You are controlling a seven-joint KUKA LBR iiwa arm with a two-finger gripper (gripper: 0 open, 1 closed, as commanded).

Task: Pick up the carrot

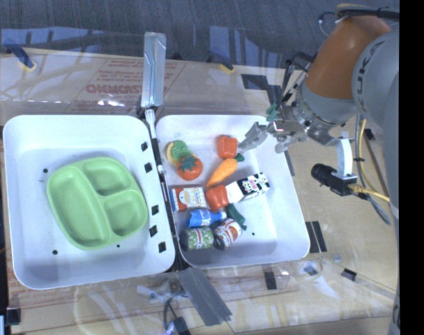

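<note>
Nearest the camera, strips of grey tape are seen stuck to the pale wooden bench below the two white bins. In the right bin, a cluster of toy groceries is gathered: a green-labelled can and a red-topped jar at the front, a blue packet behind them, then a small red-and-white box whose lettering cannot be read. A cow-patterned black-and-white carton is laid just right of a red pepper. The carrot is found near the middle of this bin, lying at a slant, its lower end touching the red pepper. Farther back, an orange pepper and a yellow-and-red fruit piece with green leaves are set well apart.

A green divided plate is held in the left bin.

The gripper is positioned over the right bin's far right corner, beside the orange pepper; its fingers are seen slightly spread, with nothing between them. The grey arm with its orange band is extended from the right.

Beyond the bins, clear plastic sheeting over cardboard is printed with faint red writing, too blurred to be read. Dark carpet is visible behind the bench.
</note>
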